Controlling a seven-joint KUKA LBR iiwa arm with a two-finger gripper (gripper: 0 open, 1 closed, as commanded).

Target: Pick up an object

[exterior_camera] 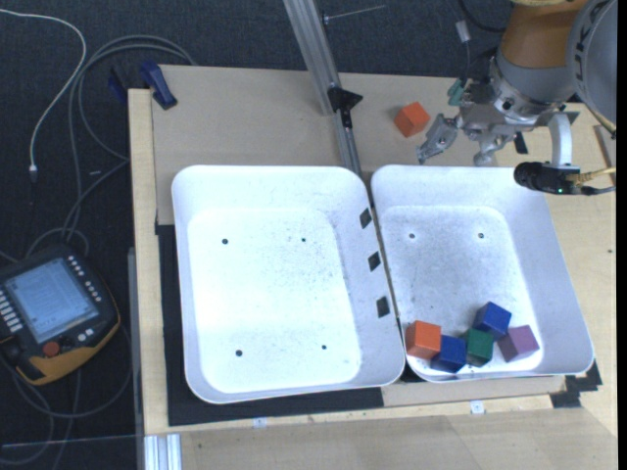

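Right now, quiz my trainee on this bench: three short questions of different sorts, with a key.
1. True or false: the orange cube on the bench lies inside the right bin.
2. Multiple choice: the cluster of cubes sits in which part of the right bin? A) far edge B) near edge C) the middle.
3. Fill in: between the dark blue cube and the purple cube lies the ___ cube.

Key:
1. False; it lies on the bare bench beyond the bins, left of the tool.
2. B; an orange cube and a blue cube are there too.
3. Green.
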